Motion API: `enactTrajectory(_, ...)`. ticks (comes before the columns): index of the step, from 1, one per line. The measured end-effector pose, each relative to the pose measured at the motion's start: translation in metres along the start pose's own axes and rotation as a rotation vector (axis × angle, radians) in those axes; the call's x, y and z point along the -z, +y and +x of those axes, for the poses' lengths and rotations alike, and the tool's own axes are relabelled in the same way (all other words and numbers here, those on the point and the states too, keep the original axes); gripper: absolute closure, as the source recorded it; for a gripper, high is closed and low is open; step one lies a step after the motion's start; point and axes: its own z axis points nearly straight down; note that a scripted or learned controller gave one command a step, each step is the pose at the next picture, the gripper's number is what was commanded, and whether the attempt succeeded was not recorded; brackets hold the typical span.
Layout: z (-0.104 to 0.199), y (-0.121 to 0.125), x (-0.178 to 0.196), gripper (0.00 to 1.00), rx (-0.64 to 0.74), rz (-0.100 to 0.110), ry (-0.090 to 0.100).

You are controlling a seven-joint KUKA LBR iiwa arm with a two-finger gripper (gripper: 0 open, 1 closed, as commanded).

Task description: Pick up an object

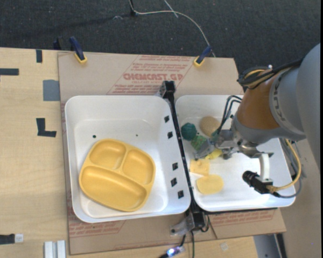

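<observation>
Gripper [214, 145] sits low in my right bin [269, 200] among small toys beside a teal ball [189, 129]; whether it is open, I cannot tell. Yellow divided plate [117, 174] lies in the left bin [75, 112].

Robotics lab: clamped board [151, 77], twin white bins [75, 112], cabling [188, 20].

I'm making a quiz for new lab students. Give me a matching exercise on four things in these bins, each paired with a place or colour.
Things:
1. divided plate
2. teal ball
3. tan round object
4. flat yellow piece

Descriptions:
A. right bin, nearest the front edge
B. yellow, in the left bin
C. by the divider, dark blue-green
D. beige, right of the ball

Pairs: 1-B, 2-C, 3-D, 4-A
</observation>
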Motion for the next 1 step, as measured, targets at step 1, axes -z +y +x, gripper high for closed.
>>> enactTrajectory(1, 0.0008, 0.0009, 0.0124, 1.00, 0.002, -0.002, 0.000)
